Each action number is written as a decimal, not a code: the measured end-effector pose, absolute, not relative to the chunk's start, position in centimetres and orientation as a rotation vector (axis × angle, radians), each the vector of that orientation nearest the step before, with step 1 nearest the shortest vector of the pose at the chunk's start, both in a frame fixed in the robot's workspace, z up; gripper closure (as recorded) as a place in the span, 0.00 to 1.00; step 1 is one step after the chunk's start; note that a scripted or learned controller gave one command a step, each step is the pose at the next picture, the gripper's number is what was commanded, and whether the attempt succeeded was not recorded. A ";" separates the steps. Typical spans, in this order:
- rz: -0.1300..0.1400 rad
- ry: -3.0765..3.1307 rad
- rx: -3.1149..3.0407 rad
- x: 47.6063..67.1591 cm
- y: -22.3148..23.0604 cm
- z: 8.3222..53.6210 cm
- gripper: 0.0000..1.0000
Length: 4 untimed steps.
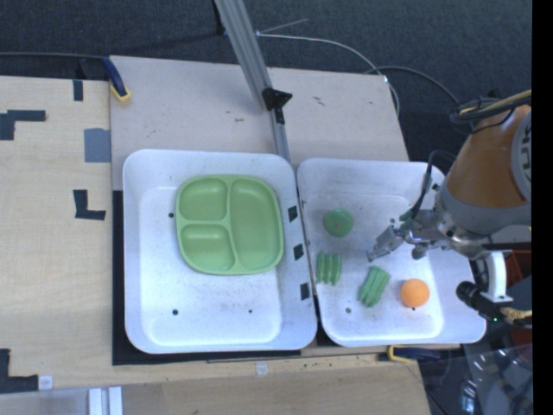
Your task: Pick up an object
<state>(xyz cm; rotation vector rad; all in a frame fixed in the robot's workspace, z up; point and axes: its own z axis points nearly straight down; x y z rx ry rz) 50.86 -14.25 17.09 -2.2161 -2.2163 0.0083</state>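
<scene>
**Ana:** Since you're asking, nearest the front rim of the right bin sit three things: an orange ball at right, a ridged green piece just beside it, and a smaller ridged green piece further left.

**Raj:** Gripper?

**Ana:** The gripper hangs over the middle of that bin, above and between the ridged green piece and the round green object. Fingers look a little apart, nothing between them. Touching nothing, as far as I can tell from here.

**Raj:** Likely target?

**Ana:** My guess is the ridged green piece, closest under the tips. Looks like light toy plastic, stiff. Ridges should give the pads some bite if it closes across the short width, mid-length. It lies tilted, so the wrist probably needs to turn to match.

**Raj:** Ball?

**Ana:** Riskier, I'd say. Smooth, round, liable to squirt out or roll toward the bin wall.

**Raj:** Further back?

**Ana:** Left bin holds a green divided plate, well apart from the gripper. Beyond both bins, a grey metal bar slants across the bench.
</scene>
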 end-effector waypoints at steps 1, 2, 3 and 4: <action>0.007 -2.216 -2.216 50.3 -14.2 10.6 0.00; 0.003 -2.220 -2.217 50.5 -14.2 12.0 1.00; -0.002 -2.224 -2.222 50.7 -14.2 16.2 1.00; -0.003 -2.226 -2.222 50.8 -14.2 20.7 1.00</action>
